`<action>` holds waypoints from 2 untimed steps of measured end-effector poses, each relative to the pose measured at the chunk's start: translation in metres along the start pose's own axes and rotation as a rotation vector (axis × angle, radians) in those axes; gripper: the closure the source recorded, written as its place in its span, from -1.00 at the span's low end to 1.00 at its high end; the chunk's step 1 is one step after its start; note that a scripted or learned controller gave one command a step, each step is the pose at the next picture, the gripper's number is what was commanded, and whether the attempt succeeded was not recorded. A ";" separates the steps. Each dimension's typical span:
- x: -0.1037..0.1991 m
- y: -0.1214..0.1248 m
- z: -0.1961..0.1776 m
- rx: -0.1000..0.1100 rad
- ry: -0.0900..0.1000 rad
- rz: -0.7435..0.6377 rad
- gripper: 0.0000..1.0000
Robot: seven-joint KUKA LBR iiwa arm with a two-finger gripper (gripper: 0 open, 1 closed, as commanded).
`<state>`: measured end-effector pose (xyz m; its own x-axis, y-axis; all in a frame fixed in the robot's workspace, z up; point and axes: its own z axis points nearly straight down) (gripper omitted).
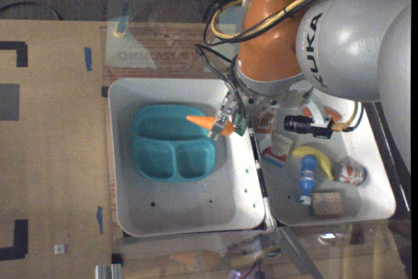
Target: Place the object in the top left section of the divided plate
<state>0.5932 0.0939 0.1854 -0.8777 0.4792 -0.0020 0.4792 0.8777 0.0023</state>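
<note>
We see the gripper [225,121] closed on an orange carrot [206,122], above the right edge of the teal divided plate [171,142] in the left bin [124,160].

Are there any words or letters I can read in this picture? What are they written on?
"KUKA": black letters running down the side of the grey robot arm.
The clear plastic sheet above the left bin has faint reddish print, too blurred to read.
The small carton, the can and the blue bottle in the right bin have labels too small to read.
</note>
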 end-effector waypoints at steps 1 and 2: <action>0.038 0.018 -0.021 0.001 0.002 -0.001 1.00; 0.000 0.013 -0.015 -0.002 -0.003 -0.037 1.00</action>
<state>0.5991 0.1053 0.2008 -0.8947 0.4465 -0.0054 0.4465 0.8948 0.0038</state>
